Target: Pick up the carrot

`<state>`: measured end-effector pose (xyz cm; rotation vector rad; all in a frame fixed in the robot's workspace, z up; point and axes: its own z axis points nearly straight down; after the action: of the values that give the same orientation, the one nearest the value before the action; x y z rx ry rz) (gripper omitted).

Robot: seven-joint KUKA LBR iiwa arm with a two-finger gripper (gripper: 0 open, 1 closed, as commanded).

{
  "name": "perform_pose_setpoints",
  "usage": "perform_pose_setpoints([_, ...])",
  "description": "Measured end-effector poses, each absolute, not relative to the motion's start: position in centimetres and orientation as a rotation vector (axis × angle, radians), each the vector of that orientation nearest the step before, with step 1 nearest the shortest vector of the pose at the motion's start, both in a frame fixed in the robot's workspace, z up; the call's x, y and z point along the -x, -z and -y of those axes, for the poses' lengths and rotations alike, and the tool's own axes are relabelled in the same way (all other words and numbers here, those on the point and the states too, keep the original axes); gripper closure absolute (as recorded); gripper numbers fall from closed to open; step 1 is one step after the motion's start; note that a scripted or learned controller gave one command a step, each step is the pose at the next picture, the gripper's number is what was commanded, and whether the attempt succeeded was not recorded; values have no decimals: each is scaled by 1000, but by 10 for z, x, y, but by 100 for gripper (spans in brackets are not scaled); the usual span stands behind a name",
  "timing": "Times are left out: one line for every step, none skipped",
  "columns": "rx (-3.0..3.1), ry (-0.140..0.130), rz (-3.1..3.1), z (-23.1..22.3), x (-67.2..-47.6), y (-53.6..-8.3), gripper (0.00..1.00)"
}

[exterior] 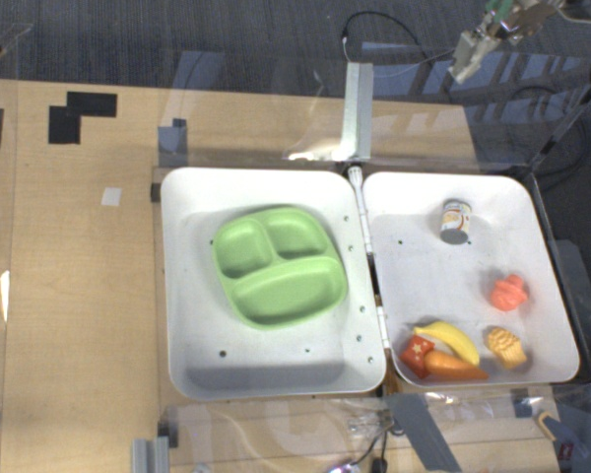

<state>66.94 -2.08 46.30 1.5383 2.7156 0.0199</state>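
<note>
Two shallow white bins sit side by side on the table (69, 264). The left bin (192, 358) holds a green divided plate (279, 266), lying near the bin's middle. The right bin (414, 254) carries several small things. A little can (456, 221) stands upright toward its far side, and a reddish-orange lumpy piece (509, 293) lies nearer the right wall. Along the near edge is a cluster: the carrot (453, 367) lies on its side close to the front rim, touching a red strawberry-like piece (415, 351) on its left, with a banana (451, 340) just behind it. A yellow-brown item (504, 346) rests just to the right of the banana. The pincer (470, 55) hangs at the view's upper right, beyond the far rim of the right bin and well apart from the carrot; whether it is parted or closed I cannot tell, and nothing shows in its grasp.
</note>
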Motion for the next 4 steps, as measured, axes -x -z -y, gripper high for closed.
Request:
perform_pose_setpoints([-1533,-27,-2711,20,-670,-476,100])
perform_pose_setpoints([-1527,-34,-2706,19,-671,-489,100])
perform_pose_setpoints([-623,-6,-3072,-116,-669,-437,100])
perform_pose_setpoints([67,-7,-3131,-185,-655,-438,100])
